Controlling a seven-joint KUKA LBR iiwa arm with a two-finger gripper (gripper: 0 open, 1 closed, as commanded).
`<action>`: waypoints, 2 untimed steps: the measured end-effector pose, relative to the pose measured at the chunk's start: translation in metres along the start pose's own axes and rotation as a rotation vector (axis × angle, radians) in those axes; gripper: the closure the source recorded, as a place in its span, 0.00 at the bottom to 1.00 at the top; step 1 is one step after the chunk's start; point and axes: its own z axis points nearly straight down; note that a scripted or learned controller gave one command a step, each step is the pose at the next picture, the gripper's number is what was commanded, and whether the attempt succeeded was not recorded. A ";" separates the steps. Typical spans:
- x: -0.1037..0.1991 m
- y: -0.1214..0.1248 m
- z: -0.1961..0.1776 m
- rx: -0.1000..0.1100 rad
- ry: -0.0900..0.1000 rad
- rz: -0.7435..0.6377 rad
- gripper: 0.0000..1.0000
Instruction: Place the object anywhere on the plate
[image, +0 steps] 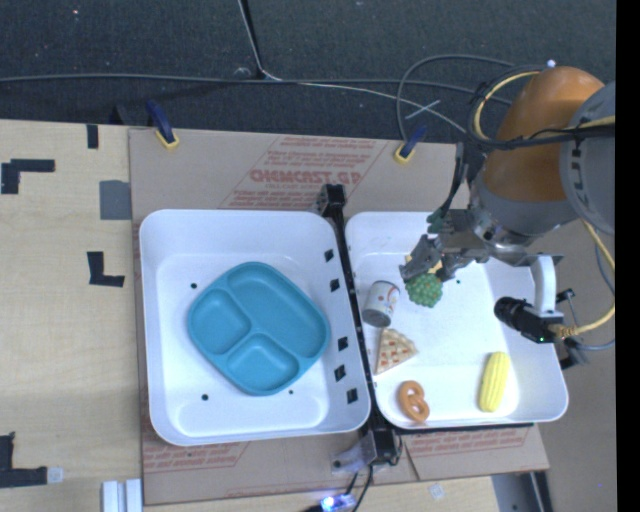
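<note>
- So here's where I'm at: my fingers (428, 268) hang over the upper-left part of the right bin (520, 405), right on top of the little green broccoli (426, 290).
- Honest answer on the grip: I can't tell if I'm clamped on it or just sitting above it. The broccoli sits directly under my tips and the wrist hides the gap, so I'm not calling it a hold.
- The broccoli looks like my object, since it's the thing I'm lined up on. It's in the right bin, near the divider between the two bins.
- The one relation that matters: the blue plate (258, 327) lies to camera-left of me, in the middle of the left bin (160, 300), well apart from the broccoli. The trip goes left across the divider and a bit toward the camera's near edge.
- The broccoli is a roundish lump, so there's no real long axis to fuss over.
- Neighbours in my bin: a small cup (380, 302) tipped over just left of the broccoli, a pizza slice (395, 351) below that, a pretzel (412, 400) and a corn cob (493, 381) nearer the front.
- My guess at the risk: if the grip is weak, the broccoli drops before I clear the divider.
</note>
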 end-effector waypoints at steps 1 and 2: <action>0.050 0.010 -0.003 0.000 0.000 -0.001 1.00; 0.111 0.016 0.000 0.001 0.000 -0.001 1.00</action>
